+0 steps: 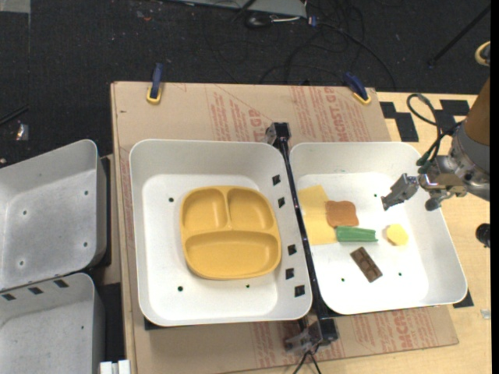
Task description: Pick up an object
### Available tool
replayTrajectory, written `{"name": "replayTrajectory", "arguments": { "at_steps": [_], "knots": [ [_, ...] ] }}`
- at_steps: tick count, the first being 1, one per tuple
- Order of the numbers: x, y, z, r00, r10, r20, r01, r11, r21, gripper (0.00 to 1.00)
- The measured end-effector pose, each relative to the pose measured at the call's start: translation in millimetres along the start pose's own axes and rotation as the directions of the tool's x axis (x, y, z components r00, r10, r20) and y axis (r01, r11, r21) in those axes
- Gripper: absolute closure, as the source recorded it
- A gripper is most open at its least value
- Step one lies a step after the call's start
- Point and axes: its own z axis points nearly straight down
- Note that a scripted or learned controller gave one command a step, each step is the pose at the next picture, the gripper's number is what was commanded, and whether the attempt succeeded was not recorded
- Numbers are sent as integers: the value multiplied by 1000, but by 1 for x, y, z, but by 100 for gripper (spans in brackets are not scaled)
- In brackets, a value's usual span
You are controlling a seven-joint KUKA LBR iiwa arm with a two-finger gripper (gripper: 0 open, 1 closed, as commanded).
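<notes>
Right bin (437, 287): items cluster in its left half; right and lower floor bare.
Objects: pale yellow sheet (315, 215) by the dividing edge, brown slab (341, 213) touching it, green bar (356, 234) just below, yellow round piece (397, 234) beside that, dark brown bar (366, 263) lowest, apart.
End effector (412, 193): over the bin's upper right, fingers spread apart, nothing between them, above and right of the cluster.
Left bin (148, 209): holds a yellow divided tray (231, 232), compartments bare.
Surface (234, 115): brown board with blue-and-yellow clamps (156, 84) at its far edge.
Room: dark floor, cables; arm cut off at the right.
</notes>
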Motion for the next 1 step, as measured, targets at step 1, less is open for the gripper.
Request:
{"name": "replayTrajectory", "arguments": {
  "at_steps": [1],
  "knots": [
    [0,2,-6,1000,-3,2,3,1000,-12,0]
  ]
}}
